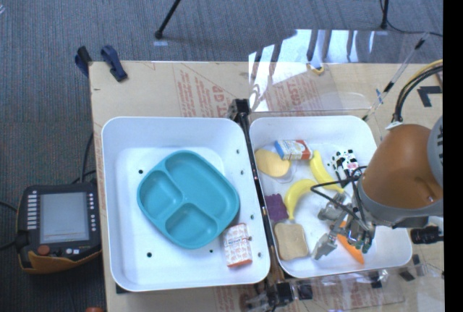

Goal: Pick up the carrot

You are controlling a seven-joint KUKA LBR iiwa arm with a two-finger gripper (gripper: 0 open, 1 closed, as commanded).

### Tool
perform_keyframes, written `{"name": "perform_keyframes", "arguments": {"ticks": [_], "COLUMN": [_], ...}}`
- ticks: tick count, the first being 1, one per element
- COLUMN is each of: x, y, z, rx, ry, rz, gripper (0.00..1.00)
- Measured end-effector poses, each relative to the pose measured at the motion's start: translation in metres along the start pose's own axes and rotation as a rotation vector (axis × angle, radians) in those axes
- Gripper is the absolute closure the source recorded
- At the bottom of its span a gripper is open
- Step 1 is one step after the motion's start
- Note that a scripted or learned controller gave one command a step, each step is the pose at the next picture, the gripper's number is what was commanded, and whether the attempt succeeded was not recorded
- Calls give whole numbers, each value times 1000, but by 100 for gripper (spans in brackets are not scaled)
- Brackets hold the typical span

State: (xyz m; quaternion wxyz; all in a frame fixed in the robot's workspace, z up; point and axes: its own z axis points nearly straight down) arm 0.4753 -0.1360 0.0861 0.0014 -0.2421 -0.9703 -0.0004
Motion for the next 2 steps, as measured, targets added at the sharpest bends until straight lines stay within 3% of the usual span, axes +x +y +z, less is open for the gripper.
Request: {"name": "perform_keyframes", "arguments": {"ticks": [1, 2], "x": [0, 26], "y": [1, 53], "z": [-9, -53], "rx": [-1, -3], "ry": [1, -4], "rz": [-3, -90], "gripper": [100, 100]}}
